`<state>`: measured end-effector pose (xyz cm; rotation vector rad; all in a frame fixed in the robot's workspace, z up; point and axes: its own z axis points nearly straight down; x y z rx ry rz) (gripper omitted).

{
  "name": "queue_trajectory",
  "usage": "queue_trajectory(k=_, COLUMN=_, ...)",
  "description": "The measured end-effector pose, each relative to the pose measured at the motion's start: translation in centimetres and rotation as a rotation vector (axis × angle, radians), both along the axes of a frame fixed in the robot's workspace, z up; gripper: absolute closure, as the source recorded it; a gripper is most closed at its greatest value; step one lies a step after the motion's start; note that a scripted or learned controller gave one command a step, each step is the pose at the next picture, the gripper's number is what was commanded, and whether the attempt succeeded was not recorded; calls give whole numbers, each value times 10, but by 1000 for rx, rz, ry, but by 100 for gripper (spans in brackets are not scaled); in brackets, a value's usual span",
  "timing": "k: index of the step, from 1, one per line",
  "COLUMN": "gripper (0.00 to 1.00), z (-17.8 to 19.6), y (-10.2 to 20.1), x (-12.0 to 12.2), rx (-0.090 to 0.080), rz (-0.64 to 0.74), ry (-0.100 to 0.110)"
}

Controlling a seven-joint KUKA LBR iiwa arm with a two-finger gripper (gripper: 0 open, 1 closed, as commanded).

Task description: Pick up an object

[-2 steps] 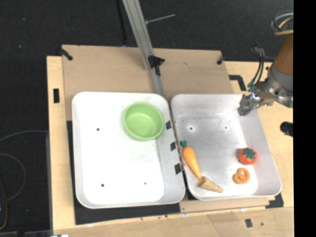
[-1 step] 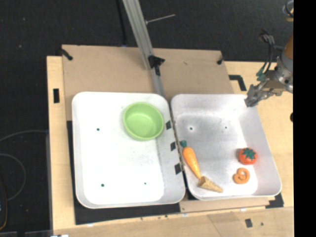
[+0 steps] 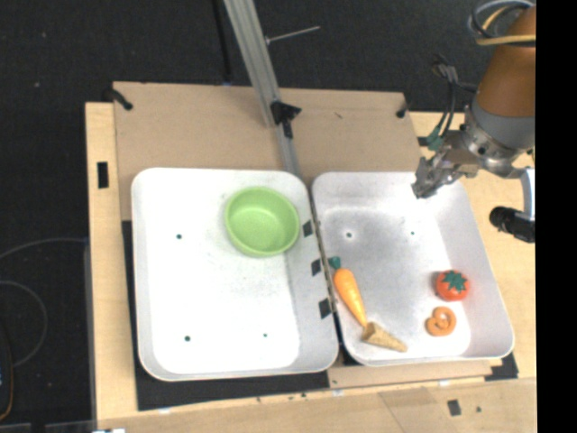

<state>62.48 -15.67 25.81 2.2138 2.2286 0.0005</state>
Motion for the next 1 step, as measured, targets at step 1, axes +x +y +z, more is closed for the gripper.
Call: queue_trajectory(k=1, gripper=100, z=-11, y=49, x=2, rx=-1, rz=-1, ry=0)
